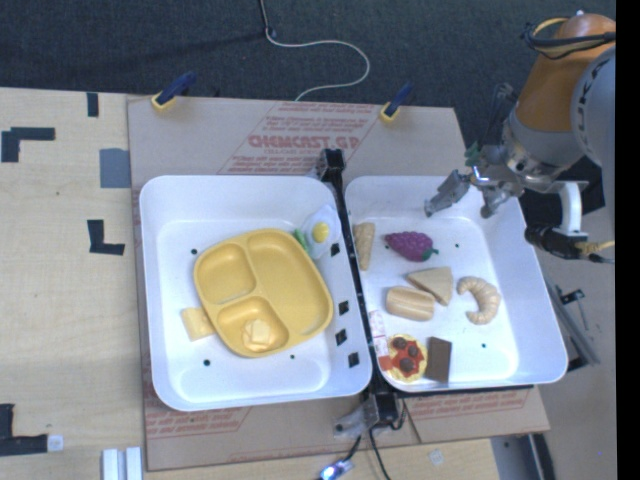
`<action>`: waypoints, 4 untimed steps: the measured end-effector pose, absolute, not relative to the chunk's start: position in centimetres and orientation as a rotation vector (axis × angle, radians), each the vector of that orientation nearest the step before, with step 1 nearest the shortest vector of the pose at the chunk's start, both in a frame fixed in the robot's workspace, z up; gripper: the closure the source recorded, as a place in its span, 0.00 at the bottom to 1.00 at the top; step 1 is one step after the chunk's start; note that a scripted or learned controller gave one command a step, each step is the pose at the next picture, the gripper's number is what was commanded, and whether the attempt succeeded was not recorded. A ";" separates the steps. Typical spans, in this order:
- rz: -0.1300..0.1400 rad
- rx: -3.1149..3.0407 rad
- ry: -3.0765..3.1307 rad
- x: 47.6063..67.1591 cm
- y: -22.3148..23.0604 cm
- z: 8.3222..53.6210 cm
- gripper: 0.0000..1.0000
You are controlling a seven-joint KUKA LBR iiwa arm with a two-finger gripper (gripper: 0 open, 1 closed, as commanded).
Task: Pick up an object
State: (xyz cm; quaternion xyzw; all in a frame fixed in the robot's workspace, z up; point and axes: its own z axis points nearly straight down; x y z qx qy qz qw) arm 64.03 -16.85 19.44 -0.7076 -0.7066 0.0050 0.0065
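The flat cardboard sheet (300,143) under the two bins carries red printing, upside down from this angle. The largest line looks like "CHEMCAST GP", though the letters are too blurred to be sure. The smaller red lines around it cannot be read.

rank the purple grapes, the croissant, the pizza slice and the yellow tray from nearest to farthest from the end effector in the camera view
1. Purple grapes: upper middle of the right bin, just below and left of the end effector.
2. Croissant: right side of the right bin, further down.
3. Pizza slice: lower left corner of the right bin.
4. Yellow tray: in the left bin, across the divider.
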 end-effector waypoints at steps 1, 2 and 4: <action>0.002 -2.219 -2.222 64.3 -16.8 20.4 0.00; 0.007 -2.215 -2.222 64.4 -16.3 14.0 0.00; 0.003 -2.215 -2.226 64.4 -16.0 9.9 1.00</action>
